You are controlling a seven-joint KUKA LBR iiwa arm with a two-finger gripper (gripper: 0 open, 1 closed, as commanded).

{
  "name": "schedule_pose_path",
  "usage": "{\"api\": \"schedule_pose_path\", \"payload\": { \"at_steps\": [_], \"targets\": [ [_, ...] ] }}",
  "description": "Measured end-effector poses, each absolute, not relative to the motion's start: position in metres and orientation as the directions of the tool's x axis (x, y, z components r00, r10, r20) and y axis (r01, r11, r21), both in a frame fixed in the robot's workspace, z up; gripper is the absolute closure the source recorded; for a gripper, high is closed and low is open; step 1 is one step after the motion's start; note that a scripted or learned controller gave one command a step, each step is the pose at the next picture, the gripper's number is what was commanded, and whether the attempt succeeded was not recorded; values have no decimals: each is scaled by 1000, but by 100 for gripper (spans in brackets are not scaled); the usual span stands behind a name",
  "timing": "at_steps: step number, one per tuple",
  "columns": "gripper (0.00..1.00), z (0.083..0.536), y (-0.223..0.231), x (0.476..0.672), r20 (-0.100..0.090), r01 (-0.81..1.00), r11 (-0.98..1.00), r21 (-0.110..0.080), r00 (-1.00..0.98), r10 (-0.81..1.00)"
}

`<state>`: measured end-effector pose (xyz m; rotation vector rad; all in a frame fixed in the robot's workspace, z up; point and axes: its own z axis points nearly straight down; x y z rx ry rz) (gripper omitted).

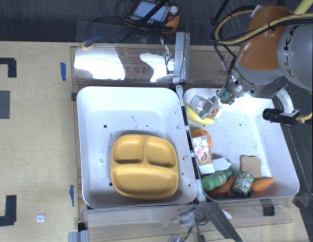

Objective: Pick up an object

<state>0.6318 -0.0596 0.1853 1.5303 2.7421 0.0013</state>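
Two shallow white bins sit side by side on the wooden table [35, 135]: the left bin [91, 110] holds a yellow plastic divided tray [145, 165], while the right bin [277, 150] holds small food items crowded along its near and left walls. The end effector [209, 105] hangs low at that bin's far-left corner, just above a curved yellow banana-shaped toy [199, 117], likely the chosen target. Whether it grips anything, I cannot tell; the banana appears to rest against the bin wall.
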Motion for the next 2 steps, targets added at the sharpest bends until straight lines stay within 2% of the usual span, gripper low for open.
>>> {"api": "schedule_pose_path", "payload": {
  "at_steps": [1, 2],
  "targets": [
    [100, 197, -60, 633, -4, 851, 524, 6, -524, 851],
    [100, 297, -7, 661, -2, 908, 419, 3, -419, 908]
  ]
}}
